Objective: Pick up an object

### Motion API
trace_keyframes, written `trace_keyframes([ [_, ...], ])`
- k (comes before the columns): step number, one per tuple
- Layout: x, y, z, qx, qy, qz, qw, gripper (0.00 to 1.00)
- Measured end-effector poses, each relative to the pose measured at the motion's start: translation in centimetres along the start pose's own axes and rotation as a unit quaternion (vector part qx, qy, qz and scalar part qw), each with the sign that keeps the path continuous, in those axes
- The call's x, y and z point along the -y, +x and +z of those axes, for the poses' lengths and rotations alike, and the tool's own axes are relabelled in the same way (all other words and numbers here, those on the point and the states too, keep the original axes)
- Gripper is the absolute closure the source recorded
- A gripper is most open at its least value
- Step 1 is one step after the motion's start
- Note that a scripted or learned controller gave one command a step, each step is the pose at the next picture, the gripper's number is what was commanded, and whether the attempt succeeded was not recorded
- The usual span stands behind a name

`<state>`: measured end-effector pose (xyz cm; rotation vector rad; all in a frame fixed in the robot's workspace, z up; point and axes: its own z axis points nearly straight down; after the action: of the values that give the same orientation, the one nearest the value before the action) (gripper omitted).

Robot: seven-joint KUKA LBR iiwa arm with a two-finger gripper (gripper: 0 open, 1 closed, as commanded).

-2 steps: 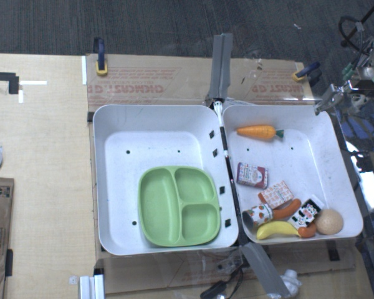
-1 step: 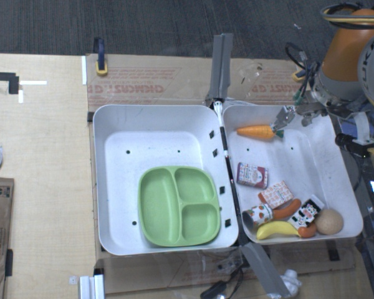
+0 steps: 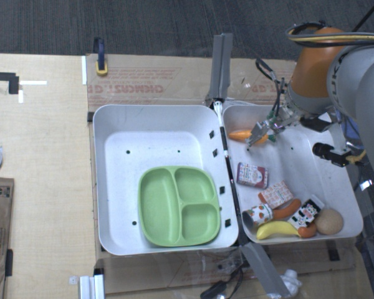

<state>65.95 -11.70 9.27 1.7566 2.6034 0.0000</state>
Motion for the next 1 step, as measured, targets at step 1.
trace_keyframes([
  [1, 2.90, -2.20, 0.00, 0.000, 0.000, 0.054, 0.9985, 0.00],
])
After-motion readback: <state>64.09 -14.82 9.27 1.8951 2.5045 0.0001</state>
